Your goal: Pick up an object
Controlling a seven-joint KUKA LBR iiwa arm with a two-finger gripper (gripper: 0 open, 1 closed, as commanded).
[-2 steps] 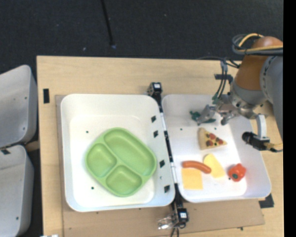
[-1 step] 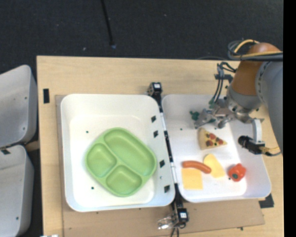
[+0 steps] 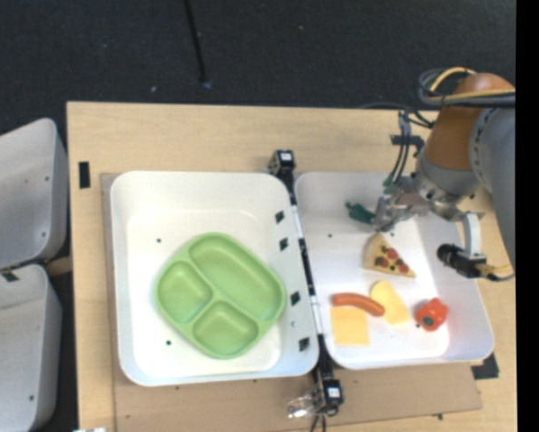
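Observation:
The right bin (image 3: 449, 349) holds a toy pizza slice (image 3: 388, 257), a red sausage (image 3: 357, 303), a flat yellow cheese square (image 3: 349, 326), a yellow wedge (image 3: 391, 301) and a small red pepper (image 3: 432, 313). My gripper (image 3: 383, 223) hangs low in the bin's far half, right above the pointed tip of the pizza slice. A small dark green piece (image 3: 359, 211) lies just left of the gripper. Nothing visibly sits between the gripper's tips.
The left bin (image 3: 134, 241) carries a green divided plate (image 3: 219, 293). Black clips line the wall between the two bins (image 3: 298, 241). The arm (image 3: 458, 151) comes in over the right bin's far right corner.

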